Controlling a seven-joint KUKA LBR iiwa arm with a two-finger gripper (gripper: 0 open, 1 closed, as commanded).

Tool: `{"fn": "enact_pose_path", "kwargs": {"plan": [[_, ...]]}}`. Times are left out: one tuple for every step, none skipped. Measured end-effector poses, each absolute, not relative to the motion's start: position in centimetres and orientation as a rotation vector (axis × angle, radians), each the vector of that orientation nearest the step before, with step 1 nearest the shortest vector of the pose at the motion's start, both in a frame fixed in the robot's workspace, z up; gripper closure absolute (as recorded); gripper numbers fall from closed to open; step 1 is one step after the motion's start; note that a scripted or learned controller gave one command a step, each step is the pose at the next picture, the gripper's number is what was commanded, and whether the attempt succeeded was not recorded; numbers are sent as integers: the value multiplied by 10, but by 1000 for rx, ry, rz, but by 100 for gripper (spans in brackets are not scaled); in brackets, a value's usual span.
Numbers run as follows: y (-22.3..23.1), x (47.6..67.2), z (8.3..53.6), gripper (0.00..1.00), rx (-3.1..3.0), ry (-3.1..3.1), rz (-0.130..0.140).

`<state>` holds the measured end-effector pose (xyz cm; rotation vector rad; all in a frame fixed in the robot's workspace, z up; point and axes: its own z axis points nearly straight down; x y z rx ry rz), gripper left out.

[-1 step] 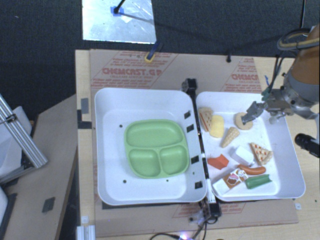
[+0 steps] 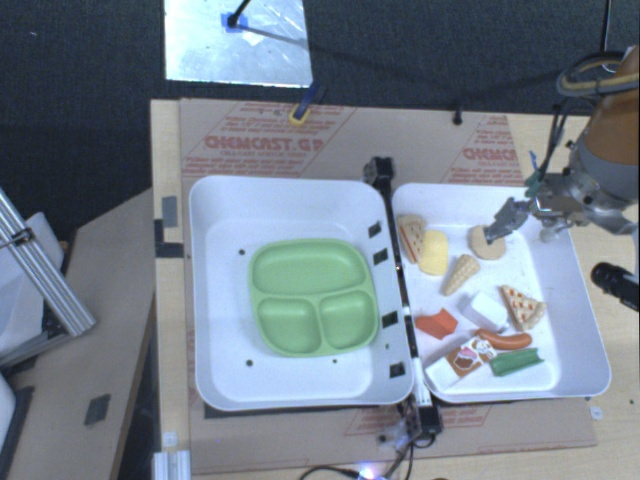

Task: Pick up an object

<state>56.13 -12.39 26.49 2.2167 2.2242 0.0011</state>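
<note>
Glossy green plastic tray point(image 2: 308, 298); smooth

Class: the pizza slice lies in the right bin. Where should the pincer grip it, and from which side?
Probably from above, across the two straight edges of the pizza slice near its wide crust end: it lies flat, and the white block crowds its left side.

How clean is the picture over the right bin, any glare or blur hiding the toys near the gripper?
Camera view: lighting is soft and even, with faint shadows. The white right bin looks bright but not blown out. The toys read slightly soft, and the gripper looks a bit blurred. Strong glare only on the foil sheet at top.
</note>
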Motion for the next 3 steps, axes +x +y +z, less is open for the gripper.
{"fn": "enact_pose_path", "kwargs": {"plan": [[-130, 568, 218, 0, 2221, 2223, -1], [-133, 560, 171, 0, 2222, 2224, -2], [-136, 557, 129, 0, 2222, 2223, -1]]}}
